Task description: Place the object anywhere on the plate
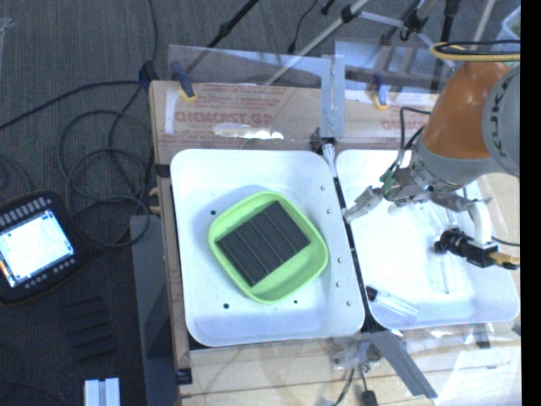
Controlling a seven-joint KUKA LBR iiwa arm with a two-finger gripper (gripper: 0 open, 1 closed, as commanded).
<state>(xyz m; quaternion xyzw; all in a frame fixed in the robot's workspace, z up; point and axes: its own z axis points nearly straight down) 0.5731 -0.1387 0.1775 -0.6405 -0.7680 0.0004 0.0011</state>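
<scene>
Lying in green plate [314, 265], lower-left bin: dark slab [262, 242] | hovering over right bin [507, 307]: end effector [404, 184] | grip state: cannot tell, nothing visibly held

The plate [269, 248] is lime green, square with rounded corners. On it lies a dark grey, near black slab [262, 242] marked with faint lengthwise lines, like ribs or stripes. Both bins are white: the left bin [194, 193] and the right bin [406, 260]. The arm [473, 112] is orange at its band, with grey above. The gripper [397, 189] is grey metal with a small green spot beside it. The bench [245, 112] is pale brown, with faded red print along its back strip. The floor [76, 57] is dark grey carpet, crossed by black cables. A handheld screen [34, 244] glows white and blue in a black frame.
</scene>
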